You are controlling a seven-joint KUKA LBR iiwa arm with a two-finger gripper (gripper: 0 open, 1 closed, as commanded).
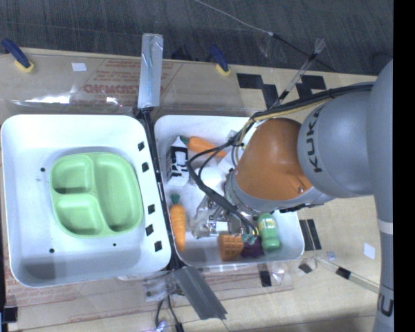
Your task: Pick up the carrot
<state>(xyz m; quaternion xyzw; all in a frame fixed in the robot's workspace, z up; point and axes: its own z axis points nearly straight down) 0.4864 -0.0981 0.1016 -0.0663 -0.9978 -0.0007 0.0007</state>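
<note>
Below, a tan bench (48, 71) bears two shallow white bins; a slim orange carrot (178, 227) lies by the right bin's (214, 124) left wall, while the bulky grey arm (346, 144) hides the gripper (218, 221) beside it, its state unreadable

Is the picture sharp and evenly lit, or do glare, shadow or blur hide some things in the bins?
Camera view: light is soft and even; the green tray and the carrot by the right bin's left wall read clearly. Clear plastic sheet behind the bins shows faint glare. The arm shades and covers much of the right bin; the gripper looks slightly blurred.
</note>
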